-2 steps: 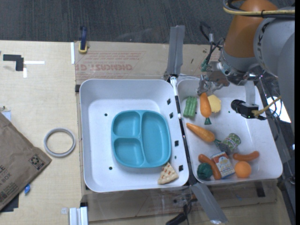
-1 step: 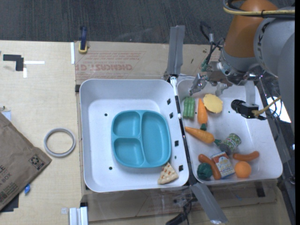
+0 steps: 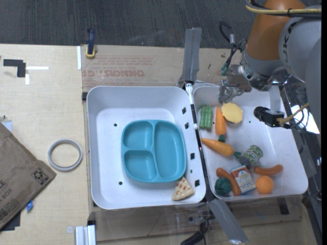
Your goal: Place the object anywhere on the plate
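Note:
A teal divided plate (image 3: 154,151) lies in the middle of the left bin (image 3: 99,137). A pizza slice toy (image 3: 183,190) rests at the plate's lower right corner, on the bin floor. The right bin (image 3: 291,152) holds toy food: a green vegetable (image 3: 205,116), two carrots (image 3: 220,121) (image 3: 218,146), a yellow piece (image 3: 232,113), a small can (image 3: 251,154), a carton (image 3: 243,179), a sausage (image 3: 269,170) and an orange (image 3: 264,185). My gripper (image 3: 228,94) hangs over the right bin's far left corner, just above the yellow piece, with nothing visibly between its fingers.
A roll of tape (image 3: 65,154) and a brown paper bag (image 3: 18,180) lie on the bench left of the bins. A grey divider (image 3: 191,55) stands behind the bins. Cables run along the arm at the right.

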Tool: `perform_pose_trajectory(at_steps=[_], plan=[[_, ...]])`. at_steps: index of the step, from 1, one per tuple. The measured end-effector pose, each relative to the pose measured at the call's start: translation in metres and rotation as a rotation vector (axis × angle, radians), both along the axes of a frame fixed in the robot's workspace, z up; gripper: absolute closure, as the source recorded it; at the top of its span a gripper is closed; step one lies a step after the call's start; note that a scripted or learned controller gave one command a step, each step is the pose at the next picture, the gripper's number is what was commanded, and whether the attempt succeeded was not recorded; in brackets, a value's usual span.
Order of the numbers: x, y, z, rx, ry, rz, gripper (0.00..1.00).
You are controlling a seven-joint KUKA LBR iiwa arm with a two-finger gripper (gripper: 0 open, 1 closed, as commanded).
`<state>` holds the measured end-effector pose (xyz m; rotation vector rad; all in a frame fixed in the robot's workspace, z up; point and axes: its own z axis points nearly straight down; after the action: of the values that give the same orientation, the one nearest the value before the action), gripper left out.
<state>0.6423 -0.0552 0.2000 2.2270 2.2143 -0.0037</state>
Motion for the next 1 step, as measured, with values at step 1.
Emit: perform_pose_trajectory(at_steps=[1], plan=[[-0.0617,0.0112,-0.0091,0.002,0.002,0.187,1.00]])
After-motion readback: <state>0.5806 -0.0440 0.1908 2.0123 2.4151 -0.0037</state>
